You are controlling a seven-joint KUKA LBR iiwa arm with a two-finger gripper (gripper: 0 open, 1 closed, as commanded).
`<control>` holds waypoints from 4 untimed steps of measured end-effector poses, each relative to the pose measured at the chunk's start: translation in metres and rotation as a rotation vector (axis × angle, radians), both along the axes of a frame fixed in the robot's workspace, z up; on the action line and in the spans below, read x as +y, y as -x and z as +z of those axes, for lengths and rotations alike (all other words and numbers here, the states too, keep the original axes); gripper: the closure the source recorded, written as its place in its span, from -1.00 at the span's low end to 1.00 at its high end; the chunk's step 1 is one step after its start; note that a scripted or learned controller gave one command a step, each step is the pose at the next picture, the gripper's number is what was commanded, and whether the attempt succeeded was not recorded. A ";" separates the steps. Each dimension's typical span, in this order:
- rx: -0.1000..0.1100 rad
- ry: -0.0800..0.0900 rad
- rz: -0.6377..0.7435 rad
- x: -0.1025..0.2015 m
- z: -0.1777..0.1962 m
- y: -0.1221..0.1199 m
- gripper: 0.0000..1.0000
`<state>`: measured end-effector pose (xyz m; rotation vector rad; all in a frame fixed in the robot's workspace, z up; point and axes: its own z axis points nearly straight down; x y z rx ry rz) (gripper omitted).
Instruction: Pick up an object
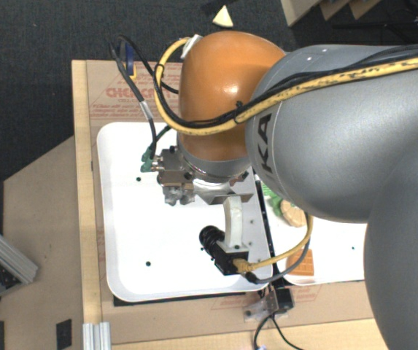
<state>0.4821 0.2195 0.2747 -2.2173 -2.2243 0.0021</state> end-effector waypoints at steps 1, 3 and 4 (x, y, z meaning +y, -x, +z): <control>-0.008 -0.002 -0.005 -0.031 0.062 0.002 1.00; 0.004 0.002 -0.015 -0.140 0.216 0.003 1.00; 0.008 0.002 0.001 -0.088 0.119 0.004 1.00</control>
